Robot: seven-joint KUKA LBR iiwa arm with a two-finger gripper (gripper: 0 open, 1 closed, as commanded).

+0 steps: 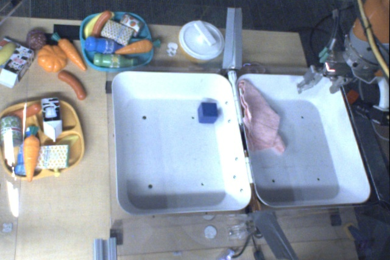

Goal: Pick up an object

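1. Two white bins side by side, left bin (pixel 131 149) and right bin (pixel 317 186), so the seam between them is my landmark.
2. One blue cube (pixel 208 111) sits in the left bin, just left of the seam, upper half.
3. One pink cloth (pixel 261 122) lies crumpled in the right bin, right against the seam.
4. One gripper (pixel 321 81) hovers over the right bin's top right corner, well off from the seam, fingers spread, nothing in them.

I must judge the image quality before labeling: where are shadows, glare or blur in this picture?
Camera view: soft shadows darken the near edges of the left bin and right bin; the white lid looks nearly washed out; the blue cube and pink cloth are slightly soft; the tool is blurry.
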